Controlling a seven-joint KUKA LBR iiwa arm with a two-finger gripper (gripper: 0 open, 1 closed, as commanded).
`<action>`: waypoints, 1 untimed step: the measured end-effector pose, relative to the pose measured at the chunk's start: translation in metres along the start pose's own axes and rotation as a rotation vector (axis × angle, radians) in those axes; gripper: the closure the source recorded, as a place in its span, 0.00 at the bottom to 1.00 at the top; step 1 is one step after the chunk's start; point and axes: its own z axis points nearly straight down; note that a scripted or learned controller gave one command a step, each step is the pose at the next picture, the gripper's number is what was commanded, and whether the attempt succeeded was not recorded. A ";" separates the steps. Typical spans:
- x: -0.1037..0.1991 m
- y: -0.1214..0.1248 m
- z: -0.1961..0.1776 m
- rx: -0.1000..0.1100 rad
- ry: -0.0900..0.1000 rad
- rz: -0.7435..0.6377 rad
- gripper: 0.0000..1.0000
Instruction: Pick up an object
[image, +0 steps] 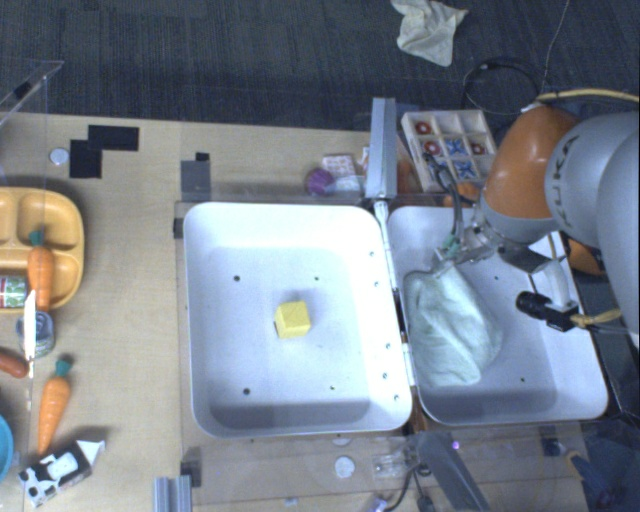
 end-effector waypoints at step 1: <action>0.035 0.030 -0.084 0.009 0.005 -0.239 1.00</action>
